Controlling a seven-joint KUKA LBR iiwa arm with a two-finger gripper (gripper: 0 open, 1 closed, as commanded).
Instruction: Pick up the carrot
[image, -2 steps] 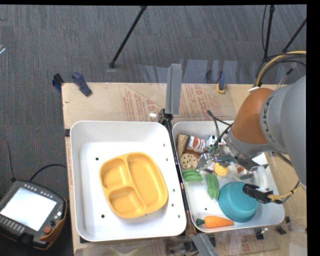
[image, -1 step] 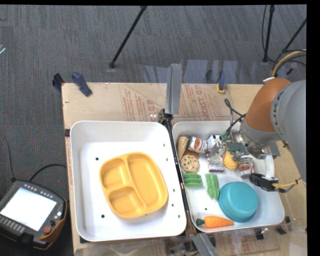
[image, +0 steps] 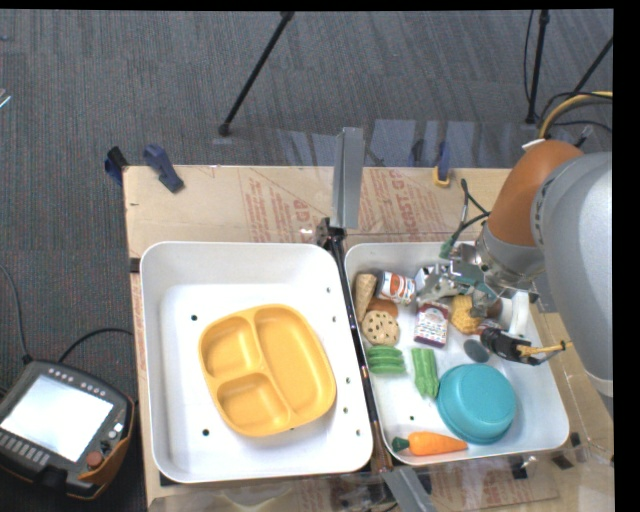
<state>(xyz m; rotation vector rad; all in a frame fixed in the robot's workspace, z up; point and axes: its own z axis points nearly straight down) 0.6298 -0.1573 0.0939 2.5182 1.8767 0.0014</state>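
The carrot (image: 432, 443), orange with a green top, lies on its side at the front edge of the right bin (image: 555, 425), just in front of a teal bowl (image: 477, 402). My gripper (image: 441, 284) hangs over the back of the same bin, above a small can (image: 397, 287) and a red-and-white packet (image: 431, 325), far from the carrot. Nothing shows between its fingers.
The right bin also holds a cookie (image: 380, 326), a tan cone (image: 365, 293), a cracker (image: 463, 315), a green pea pod (image: 425, 370) and another green piece (image: 385, 360). A yellow divided plate (image: 265, 370) sits in the left bin (image: 165, 300).
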